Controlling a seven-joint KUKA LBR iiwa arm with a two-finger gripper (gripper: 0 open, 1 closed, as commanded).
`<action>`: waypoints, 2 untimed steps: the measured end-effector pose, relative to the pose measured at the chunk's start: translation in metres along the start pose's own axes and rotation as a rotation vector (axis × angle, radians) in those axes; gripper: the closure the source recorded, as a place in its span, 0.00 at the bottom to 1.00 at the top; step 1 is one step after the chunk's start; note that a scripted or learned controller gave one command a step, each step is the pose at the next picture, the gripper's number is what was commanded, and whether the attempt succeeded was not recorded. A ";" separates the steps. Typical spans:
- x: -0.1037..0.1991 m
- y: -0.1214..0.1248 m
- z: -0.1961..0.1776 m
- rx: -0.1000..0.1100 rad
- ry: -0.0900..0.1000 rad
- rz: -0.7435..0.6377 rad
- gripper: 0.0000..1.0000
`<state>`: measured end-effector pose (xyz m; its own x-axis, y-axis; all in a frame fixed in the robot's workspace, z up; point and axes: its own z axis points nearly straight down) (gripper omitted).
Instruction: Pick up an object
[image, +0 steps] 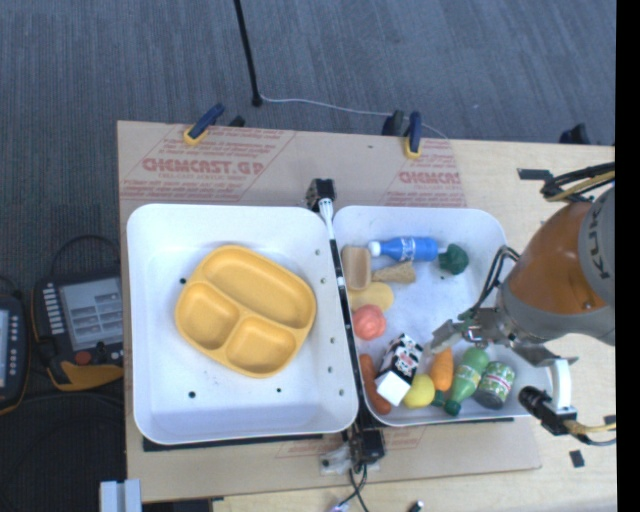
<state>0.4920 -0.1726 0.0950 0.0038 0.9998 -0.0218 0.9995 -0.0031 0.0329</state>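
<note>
Along the near edge of the right-hand shallow white plastic bin (492, 232) lies a crowded row: a white cube-shaped block (393, 388), a small yellow plastic lemon (420, 393), an orange plastic carrot (441, 368), a green plastic bottle (465, 375) and a dark green can with a label (496, 384), all close together. Just behind them a black-and-white cow-patterned toy (403, 355) stands near a round pink plastic fruit (369, 322). The end effector (478, 328) sits low over the right part of this bin, just behind the bottle and carrot; whether it is open or closed cannot be told, and nothing is visibly held. Farther back lie a tan bread-like piece (356, 266), a blue and white plastic bottle (405, 248) and a dark green round vegetable toy (454, 259). In the left-hand white bin (150, 330) rests a yellow three-compartment plastic tray (246, 309). Both bins sit on the light cardboard-covered desk (200, 165)
</note>
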 end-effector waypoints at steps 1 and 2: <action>-0.002 0.000 0.000 0.002 0.006 -0.004 0.00; -0.004 0.001 0.000 0.003 0.010 -0.006 0.00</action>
<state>0.4927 -0.1762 0.0952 -0.0022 0.9999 -0.0124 0.9996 0.0025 0.0298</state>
